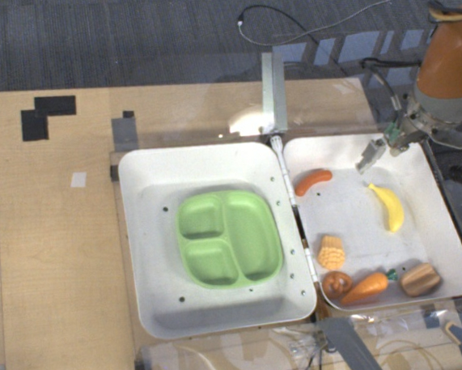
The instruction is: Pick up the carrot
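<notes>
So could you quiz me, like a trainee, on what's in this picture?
1. True or false: the carrot lies in the right bin.
2. What sits in the left bin? A) green plate B) banana C) corn
3. Fill in: the gripper hangs nearest the ____, far from the carrot.

Key: 1 true; 2 A; 3 banana.

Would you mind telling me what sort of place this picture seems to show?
Probably a robot manipulation lab: a grey arm's gripper hangs over a white bin of toy food, including a carrot, beside another bin holding a green plate.
</notes>
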`<control>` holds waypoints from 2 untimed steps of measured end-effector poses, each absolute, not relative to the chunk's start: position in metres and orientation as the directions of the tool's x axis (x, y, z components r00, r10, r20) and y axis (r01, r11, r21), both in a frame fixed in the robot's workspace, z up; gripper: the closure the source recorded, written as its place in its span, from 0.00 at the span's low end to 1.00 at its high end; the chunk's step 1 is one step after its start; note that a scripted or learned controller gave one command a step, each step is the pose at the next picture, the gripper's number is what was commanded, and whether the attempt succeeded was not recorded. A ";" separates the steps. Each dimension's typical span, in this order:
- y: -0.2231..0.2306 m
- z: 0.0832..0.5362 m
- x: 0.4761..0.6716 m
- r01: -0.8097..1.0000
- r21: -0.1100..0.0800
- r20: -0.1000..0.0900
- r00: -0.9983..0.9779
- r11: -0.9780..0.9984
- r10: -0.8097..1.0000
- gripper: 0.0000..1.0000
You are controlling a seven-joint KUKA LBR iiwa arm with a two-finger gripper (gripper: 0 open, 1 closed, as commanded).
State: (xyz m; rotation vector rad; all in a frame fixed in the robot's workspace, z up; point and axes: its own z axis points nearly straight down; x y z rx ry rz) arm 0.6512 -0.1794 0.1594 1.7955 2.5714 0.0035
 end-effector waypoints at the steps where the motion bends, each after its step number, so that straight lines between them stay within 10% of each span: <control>1: -0.205 0.226 0.661 0.998 0.007 -0.003 -0.057 0.057 0.998 0.00; 2: -0.204 0.117 0.667 0.921 0.005 -0.003 -0.389 0.389 0.921 0.00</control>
